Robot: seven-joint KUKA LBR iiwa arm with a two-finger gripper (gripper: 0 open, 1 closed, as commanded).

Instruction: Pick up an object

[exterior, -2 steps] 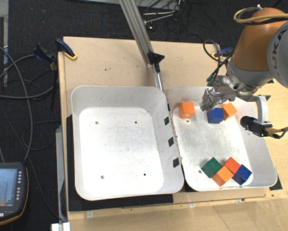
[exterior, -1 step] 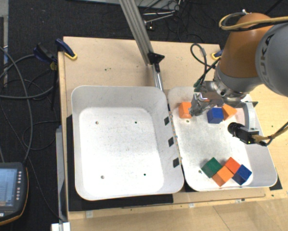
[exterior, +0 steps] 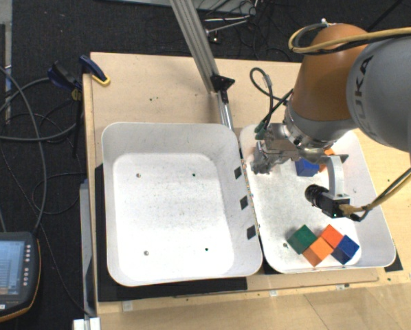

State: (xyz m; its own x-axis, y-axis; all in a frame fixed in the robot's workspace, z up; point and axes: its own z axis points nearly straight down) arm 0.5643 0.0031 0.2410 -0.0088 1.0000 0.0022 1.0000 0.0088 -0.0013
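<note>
Tool [exterior: 262, 158] low in right bin [exterior: 377, 253] (blocks [exterior: 322, 245] near its front corner).

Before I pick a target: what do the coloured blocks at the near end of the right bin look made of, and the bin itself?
Green block, orange block and blue block: probably painted wood or hard plastic, with flat matte faces, crisp edges and no glare. Right bin: likely moulded plastic, white, with rounded corners, a smooth rim and fine dark speckles.

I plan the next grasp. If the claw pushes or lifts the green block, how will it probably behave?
The green block looks rigid with flat faces, so it should slide, not roll. It touches the orange block in the right bin, so a push probably moves both. It seems small, likely light.
</note>
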